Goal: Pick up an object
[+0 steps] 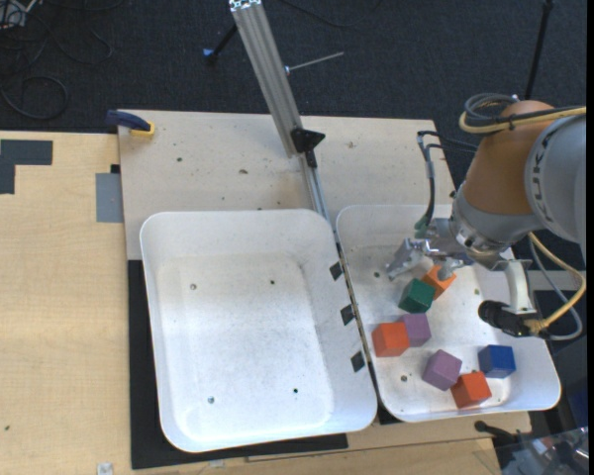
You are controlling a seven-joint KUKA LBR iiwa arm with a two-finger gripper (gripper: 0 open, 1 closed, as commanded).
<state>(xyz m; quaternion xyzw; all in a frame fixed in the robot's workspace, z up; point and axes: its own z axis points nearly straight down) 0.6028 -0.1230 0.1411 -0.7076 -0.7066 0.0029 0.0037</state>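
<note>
Just below the fingers [419, 263] lies the green block [417, 296], an orange block [437, 279] beside it; finger state cannot be told; no pickup confirmed yet.

Floor [129, 47]: dark, carpet-like, across the top, strewn with black cables [20, 87] at upper left.
Bench [49, 305]: pale wood, speckled with small dark marks; grey patches [15, 161] near the left edge.
Rail [272, 77]: silver aluminium bar, slanting from the top down toward the bench middle, checkered tag at its upper end.
Clamp [131, 122]: blue and yellow, at the bench's far left corner.
Light: even, soft shadows.
</note>
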